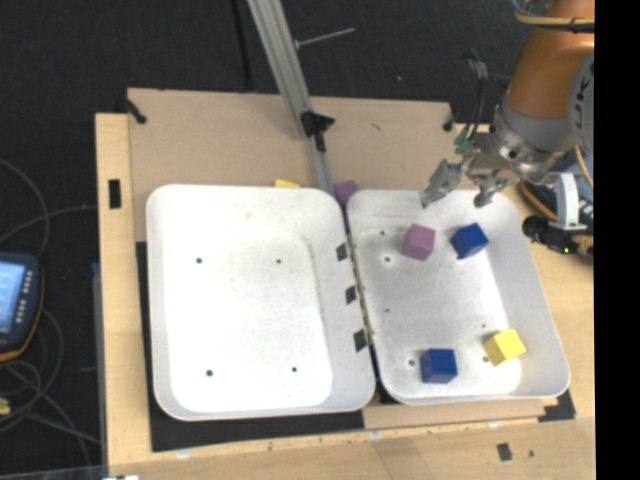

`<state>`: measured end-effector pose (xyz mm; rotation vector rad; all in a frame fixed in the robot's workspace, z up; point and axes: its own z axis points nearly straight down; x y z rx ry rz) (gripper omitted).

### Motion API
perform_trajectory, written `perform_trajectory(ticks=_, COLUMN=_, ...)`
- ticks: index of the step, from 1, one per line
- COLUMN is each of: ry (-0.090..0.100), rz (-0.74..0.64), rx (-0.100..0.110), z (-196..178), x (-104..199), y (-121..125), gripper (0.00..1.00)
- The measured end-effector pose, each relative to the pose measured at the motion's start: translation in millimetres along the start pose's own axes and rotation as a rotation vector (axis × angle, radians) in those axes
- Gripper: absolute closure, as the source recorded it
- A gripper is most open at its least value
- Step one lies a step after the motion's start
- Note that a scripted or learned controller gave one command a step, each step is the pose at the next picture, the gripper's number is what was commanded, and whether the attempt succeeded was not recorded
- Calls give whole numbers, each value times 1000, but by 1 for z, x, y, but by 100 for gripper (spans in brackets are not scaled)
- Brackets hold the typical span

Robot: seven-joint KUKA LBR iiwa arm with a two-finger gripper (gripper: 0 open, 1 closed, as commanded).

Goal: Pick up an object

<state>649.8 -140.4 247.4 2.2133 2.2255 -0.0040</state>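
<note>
**Gripper above far edge of right bin, four blocks inside**

Fig.: KUKA arm w/ orange band enters from the right. Gripper [462,190] hangs over the far rim of the right bin [530,298], fingers spread wide, nothing between them. Right bin holds four blocks: purple block [419,241] and blue block [468,240] side by side near the far end, both just below the fingertips but apart from them; a second blue block [438,365] and a yellow block [505,346] near the front edge, well apart from the gripper. Left bin [245,298] sits beside the right one, rims touching at the centre. Behind the bins, a small yellow piece [287,183] and a small purple piece [346,190] lie on the bench [220,138], near the base of a slanted metal rail [285,58].
</note>
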Motion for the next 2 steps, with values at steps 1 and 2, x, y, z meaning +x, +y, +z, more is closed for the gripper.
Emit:
perform_trajectory(ticks=1, ry=1, rz=10, rx=4, z=65, x=-51, y=-4, gripper=0)
perform_trajectory(ticks=2, ry=4, rz=0, rx=4, z=152, x=-8, y=30, gripper=0)
